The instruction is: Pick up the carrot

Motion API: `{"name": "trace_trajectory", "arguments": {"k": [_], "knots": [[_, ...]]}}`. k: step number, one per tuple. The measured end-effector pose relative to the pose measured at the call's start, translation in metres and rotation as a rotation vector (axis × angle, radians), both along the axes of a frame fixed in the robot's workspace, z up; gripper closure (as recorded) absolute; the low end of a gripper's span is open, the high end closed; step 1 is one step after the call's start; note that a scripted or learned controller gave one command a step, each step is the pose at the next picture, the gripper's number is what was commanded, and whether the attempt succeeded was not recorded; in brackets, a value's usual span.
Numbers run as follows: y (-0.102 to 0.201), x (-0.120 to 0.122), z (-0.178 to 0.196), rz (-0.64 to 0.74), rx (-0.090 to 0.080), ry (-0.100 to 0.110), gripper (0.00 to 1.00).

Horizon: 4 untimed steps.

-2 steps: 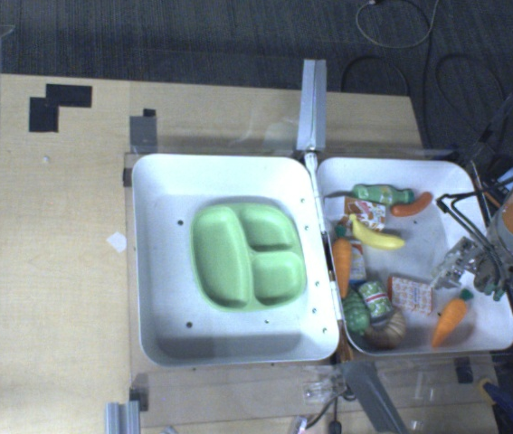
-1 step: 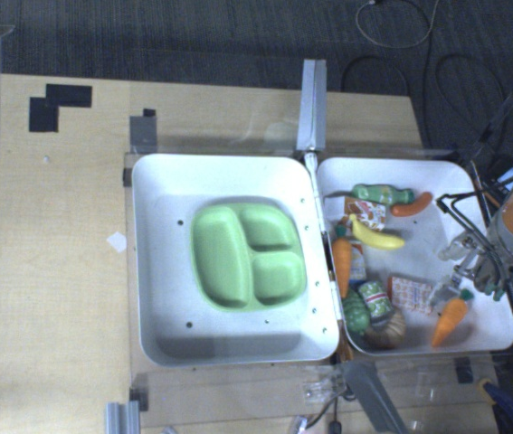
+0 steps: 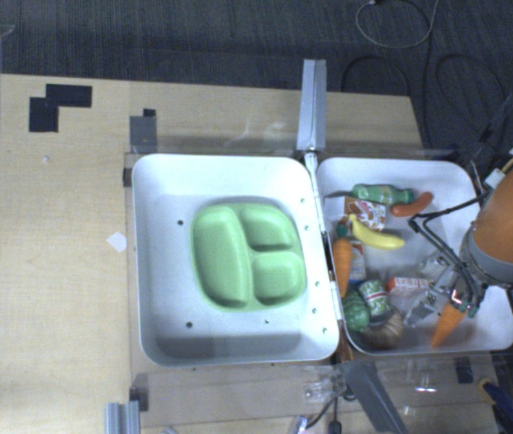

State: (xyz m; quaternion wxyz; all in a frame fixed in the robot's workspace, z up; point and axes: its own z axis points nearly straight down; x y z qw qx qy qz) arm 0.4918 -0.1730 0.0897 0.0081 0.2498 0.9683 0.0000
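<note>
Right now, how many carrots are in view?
2. One carrot lies along the left wall of the right bin, beside the banana. The other carrot is at the gripper near the front right. More may be hidden under the clutter.

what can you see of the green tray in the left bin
The green tray is a pale green, plastic-looking plate with rounded corners and three compartments: one long at the view's left, two smaller at its right. It lies flat, slightly turned, near the middle of the left white bin, with nothing in it.
</note>
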Motion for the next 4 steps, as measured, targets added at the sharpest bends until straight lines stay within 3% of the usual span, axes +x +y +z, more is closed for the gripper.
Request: {"name": "trace_trajectory", "arguments": {"k": [1, 2, 3, 4], "knots": [[0.001, 0.003, 0.012, 0.0, 0.001, -0.009, 1.0], [0.001, 0.003, 0.012, 0.0, 0.001, -0.009, 0.0], [0.035, 0.001, 0.002, 0.283, -0.008, -0.003, 0.0], [0.006, 0.046, 0.001, 0.333, -0.004, 0.0, 0.0]]}}
